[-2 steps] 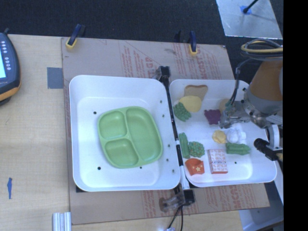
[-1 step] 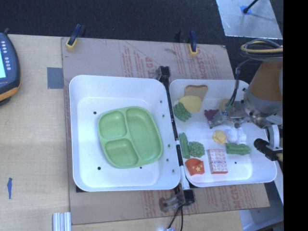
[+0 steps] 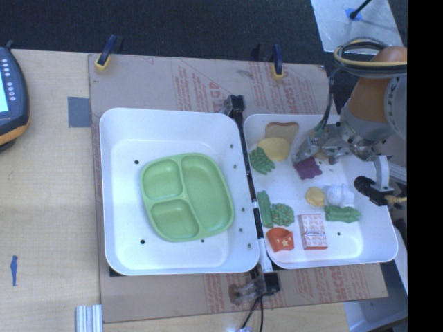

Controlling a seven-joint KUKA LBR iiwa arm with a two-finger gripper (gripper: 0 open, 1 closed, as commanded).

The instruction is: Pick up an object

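Worktop (image 3: 48, 206): carries two white bins side by side
Left bin (image 3: 118, 247): holds a green divided tray (image 3: 185, 196)
Right bin (image 3: 367, 244): small toy foods (loosely scattered); purple piece (image 3: 306, 167) near its upper middle
Gripper (image 3: 311, 149): low, just above the purple piece; fingers' state cannot be told

Readable text, inventory:
- Brown board (image 3: 208, 81) under both bins, on counter (image 3: 48, 206): faint red printed lettering in repeated lines along top strip and bottom edge; too blurred to read
- Small red-and-white carton (image 3: 313, 232) in right-hand bin (image 3: 377, 251): printed label w/ red panels, wording too small to read
- Red packet (image 3: 279, 239) just left of carton: yellow mark on face, not legible
- Handheld pendant (image 3: 10, 95) at left edge: lit screen, keypad, no chars legible
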